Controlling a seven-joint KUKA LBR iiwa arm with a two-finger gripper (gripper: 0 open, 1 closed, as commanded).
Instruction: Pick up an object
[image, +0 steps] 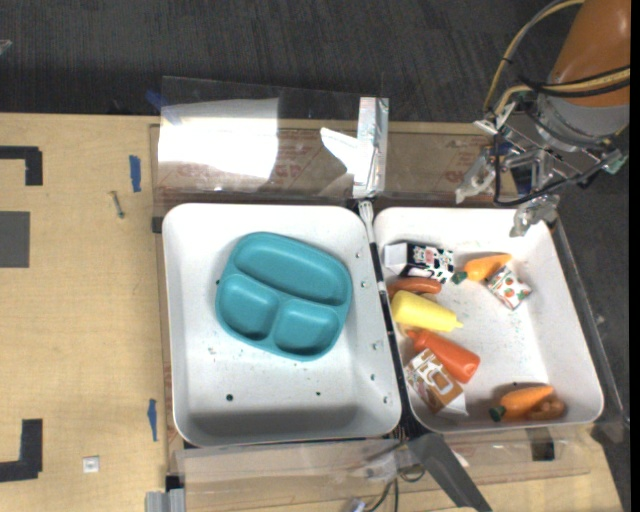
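Note:
The right bin (575, 330) holds several toy foods. A black-and-white carton (428, 260) lies at its back left, with a red sausage (413, 285) and a yellow bottle (425, 313) just in front of it. An orange carrot (485, 267) and a small white carton (508, 288) lie near the back middle. An orange-red bottle (447, 355), a brown-and-white carton (433, 382) and a second carrot (528, 402) sit toward the front. My gripper (510, 195) hangs above the bin's back edge, apart from all of them, with nothing seen in it.
The left bin (190, 340) carries a teal divided plate (285, 295). A clear plastic panel (270, 140) stands behind the bins. Cables trail from the wrist (590, 90) at the top right. Wooden bench top (70, 320) stretches to the left.

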